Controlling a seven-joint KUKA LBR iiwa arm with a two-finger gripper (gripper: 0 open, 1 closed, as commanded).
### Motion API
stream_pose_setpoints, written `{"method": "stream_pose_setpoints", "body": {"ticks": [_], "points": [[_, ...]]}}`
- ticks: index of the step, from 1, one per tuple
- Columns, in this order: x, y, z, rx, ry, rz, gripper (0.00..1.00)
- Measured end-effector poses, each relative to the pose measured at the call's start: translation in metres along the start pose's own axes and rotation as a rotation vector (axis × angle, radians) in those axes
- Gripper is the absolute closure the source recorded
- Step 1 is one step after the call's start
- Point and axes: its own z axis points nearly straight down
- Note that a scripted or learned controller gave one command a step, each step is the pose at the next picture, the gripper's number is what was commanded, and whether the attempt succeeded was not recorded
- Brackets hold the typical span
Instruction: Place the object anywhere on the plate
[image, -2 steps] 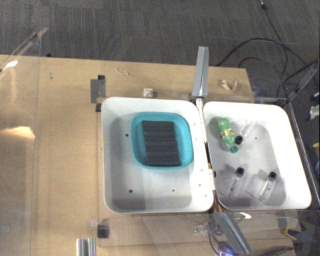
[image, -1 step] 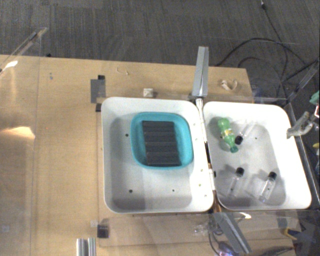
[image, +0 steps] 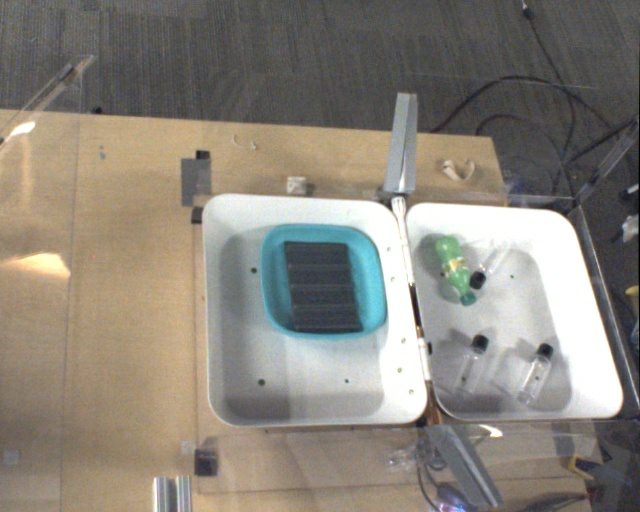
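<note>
Teal plate (image: 323, 281) sits in the left bin (image: 228, 330), centre frame, with a dark ribbed insert (image: 321, 287) on it; candidates lie in the right bin (image: 585, 330): green bottle (image: 452, 268) upper left, three clear vials (image: 472, 360) scattered lower right; jaws state: cannot tell; pick the green bottle, I'd say; it's bulkiest; grip across its short axis; vials look slippery and may roll; release low over the insert.
</note>
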Motion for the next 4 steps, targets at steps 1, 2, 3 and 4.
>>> {"method": "stream_pose_setpoints", "body": {"ticks": [1, 2, 3, 4], "points": [[0.009, -0.009, 0.175, 0.004, 0.000, 0.014, 0.00], [0.006, 0.008, 0.060, 0.001, 0.000, 0.147, 0.00], [-0.008, 0.006, 0.001, 0.001, -0.001, 0.350, 0.00], [-0.010, 0.007, 0.001, 0.002, -0.001, 0.460, 0.00]]}}
